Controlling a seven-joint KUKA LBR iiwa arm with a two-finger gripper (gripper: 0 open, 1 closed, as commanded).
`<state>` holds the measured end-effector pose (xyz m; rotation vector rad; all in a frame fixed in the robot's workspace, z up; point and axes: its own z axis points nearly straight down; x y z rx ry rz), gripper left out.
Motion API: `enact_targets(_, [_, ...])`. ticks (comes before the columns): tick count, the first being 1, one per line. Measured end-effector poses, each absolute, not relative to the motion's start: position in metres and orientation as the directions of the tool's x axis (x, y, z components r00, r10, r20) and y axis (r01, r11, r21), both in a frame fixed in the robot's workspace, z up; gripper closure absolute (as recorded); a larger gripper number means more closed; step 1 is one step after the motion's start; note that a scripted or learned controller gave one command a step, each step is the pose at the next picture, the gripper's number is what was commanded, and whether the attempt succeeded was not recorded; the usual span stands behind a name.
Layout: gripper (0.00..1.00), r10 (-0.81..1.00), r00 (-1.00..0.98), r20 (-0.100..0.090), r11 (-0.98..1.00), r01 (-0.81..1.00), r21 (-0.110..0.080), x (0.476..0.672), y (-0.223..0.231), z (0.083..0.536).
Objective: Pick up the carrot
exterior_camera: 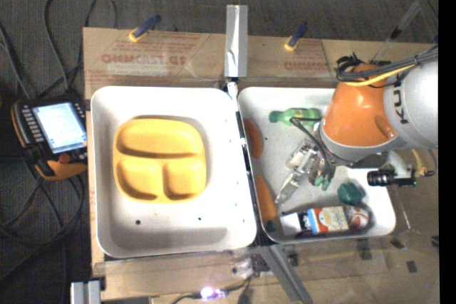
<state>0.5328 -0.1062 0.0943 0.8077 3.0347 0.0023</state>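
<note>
Starting at the far left of the bench, a handheld control pendant (50, 130) with a lit screen lies on the floor, well apart from the right bin (388, 221), which serves as the landmark. Nearer to that bin, and touching it along the shared rim, sits the left bin (107, 224), which holds a yellow divided tray (162, 159). Inside the right bin, an orange piece (252, 139) lies along its left wall, and lower down the same wall lies the carrot (265, 200), a slim orange shape pointing toward the bin's near-left corner. A green object (294, 114) rests near the bin's far side. At the bin's middle the gripper (303, 169) hangs from the grey and orange arm (360, 121); whether its jaws are spread or closed cannot be made out. A drink carton (333, 219) lies along the bin's near wall, with a dark green lump (350, 191) just above it.
</note>
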Motion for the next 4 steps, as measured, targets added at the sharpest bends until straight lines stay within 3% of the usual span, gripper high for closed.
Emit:
enact_targets(1, [0.0,0.41,-0.912,0.022,0.912,0.41,-0.01,0.644,-0.099,0.092])
enact_targets(2, [1.0,0.411,-0.912,-0.012,0.912,0.411,0.002,0.65,-0.099,0.103])
enact_targets(3, [1.0,0.113,-0.994,-0.003,0.994,0.113,0.0,0.595,-0.154,0.18])
enact_targets(4, [1.0,0.397,-0.918,0.002,0.918,0.397,0.001,0.533,-0.101,0.112])
